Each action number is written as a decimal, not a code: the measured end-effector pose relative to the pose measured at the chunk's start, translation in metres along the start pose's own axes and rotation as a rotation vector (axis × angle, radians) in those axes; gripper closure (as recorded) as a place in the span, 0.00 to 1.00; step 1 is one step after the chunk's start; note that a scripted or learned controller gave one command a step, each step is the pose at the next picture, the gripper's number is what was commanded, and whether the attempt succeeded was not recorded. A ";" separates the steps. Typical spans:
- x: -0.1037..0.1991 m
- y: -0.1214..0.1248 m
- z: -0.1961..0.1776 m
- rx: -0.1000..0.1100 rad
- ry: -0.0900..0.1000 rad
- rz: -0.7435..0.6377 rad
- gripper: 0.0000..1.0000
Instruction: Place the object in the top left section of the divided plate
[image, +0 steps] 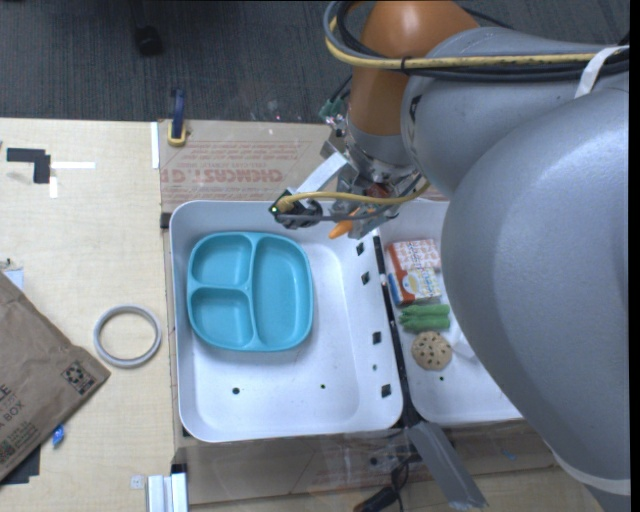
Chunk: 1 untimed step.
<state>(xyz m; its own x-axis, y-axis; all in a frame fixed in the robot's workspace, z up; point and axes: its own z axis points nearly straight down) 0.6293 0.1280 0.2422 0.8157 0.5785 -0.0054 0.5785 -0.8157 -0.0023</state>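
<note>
Grey arm looming from the right, left white bin holding a blue divided plate, claw above that bin's upper right corner, small orange object just beneath it, long axis slanted, grip state unclear, cookie in the right bin.

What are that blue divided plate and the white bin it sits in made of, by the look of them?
The blue divided plate looks like moulded plastic with a matte finish: even turquoise colour, soft rounded ridges between its sections, no sharp glare. The white bin seems to be smooth plastic or coated sheet with a slight sheen; its thin rounded rim suggests this, but the picture leaves it open.
</note>
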 end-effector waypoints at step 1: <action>0.021 -0.061 -0.034 -0.003 0.001 -0.210 1.00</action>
<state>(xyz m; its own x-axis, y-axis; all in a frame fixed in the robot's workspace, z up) 0.6116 0.1903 0.2760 0.6773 0.7357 -0.0040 0.7357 -0.6773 -0.0003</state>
